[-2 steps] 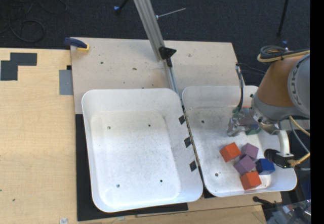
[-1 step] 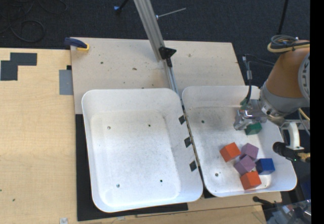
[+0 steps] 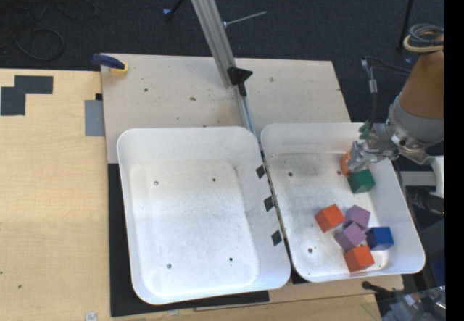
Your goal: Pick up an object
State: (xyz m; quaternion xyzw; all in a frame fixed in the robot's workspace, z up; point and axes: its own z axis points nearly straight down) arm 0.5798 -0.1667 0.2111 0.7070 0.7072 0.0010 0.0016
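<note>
In the right bin [image 3: 304, 153] lie several small blocks: a green one [image 3: 361, 181], an orange one [image 3: 330, 217], two purple ones [image 3: 357, 215] [image 3: 352, 235], a blue one [image 3: 380, 238] and an orange-red one [image 3: 358, 259]. My gripper [image 3: 359, 158] hangs low over the bin's upper right part, just above the green block. A small orange piece [image 3: 346, 163] shows right at its left side, partly hidden by it. I cannot tell whether it touches the gripper.
The left bin [image 3: 188, 211] lies beside the right one, with black clips [image 3: 268, 202] along the shared rim. A slanted metal rail [image 3: 216, 30] rises behind the bins. A blue-and-yellow clamp [image 3: 110, 62] lies at the board's far left corner.
</note>
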